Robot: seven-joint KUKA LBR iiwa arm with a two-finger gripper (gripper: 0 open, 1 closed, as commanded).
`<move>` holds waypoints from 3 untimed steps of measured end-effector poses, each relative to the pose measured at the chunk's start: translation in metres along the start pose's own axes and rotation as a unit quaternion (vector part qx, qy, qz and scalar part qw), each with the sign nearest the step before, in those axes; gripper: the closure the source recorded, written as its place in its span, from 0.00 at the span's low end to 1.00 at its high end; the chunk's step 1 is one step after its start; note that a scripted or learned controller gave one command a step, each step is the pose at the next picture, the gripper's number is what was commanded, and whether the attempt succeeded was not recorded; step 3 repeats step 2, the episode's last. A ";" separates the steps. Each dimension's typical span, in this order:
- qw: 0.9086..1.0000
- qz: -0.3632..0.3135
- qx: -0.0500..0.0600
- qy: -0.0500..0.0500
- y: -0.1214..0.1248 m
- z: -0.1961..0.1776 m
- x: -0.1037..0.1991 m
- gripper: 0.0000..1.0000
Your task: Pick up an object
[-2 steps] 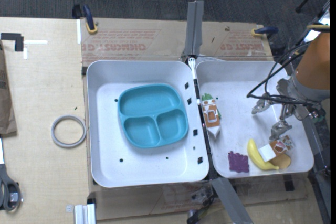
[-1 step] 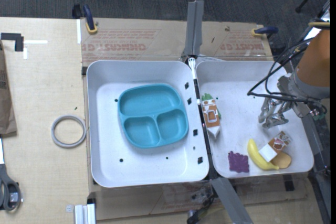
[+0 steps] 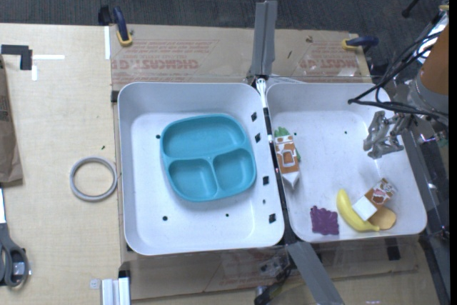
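Observation:
The right bin (image 3: 321, 107) holds a small carton with an orange and green label (image 3: 287, 157) against its left wall. A purple grape bunch (image 3: 325, 220), a yellow banana (image 3: 350, 212), a white and orange packet (image 3: 375, 198) and a tan round item (image 3: 385, 219) lie near its front right corner. My gripper (image 3: 381, 138) hangs over the bin's right side, above and behind the packet, with nothing visibly between its fingers.
The left bin (image 3: 143, 111) carries a blue three-compartment plate (image 3: 208, 157). A grey divider post (image 3: 264, 39) stands between the bins at the back. A ring of tape (image 3: 93, 178) lies on the bench to the left. Scissors (image 3: 13, 261) rest at the front left.

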State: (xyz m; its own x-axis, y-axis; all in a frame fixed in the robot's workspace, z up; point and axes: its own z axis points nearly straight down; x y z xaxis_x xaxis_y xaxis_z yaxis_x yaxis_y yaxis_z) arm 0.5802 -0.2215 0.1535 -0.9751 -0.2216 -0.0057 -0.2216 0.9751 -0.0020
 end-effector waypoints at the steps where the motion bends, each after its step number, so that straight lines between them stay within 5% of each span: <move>1: 1.000 -0.013 0.000 0.000 -0.003 0.061 -0.048 1.00; 2: 0.989 -0.150 -0.001 0.000 -0.007 0.060 -0.032 1.00; 3: 0.989 -0.150 -0.001 0.000 -0.007 0.060 -0.032 1.00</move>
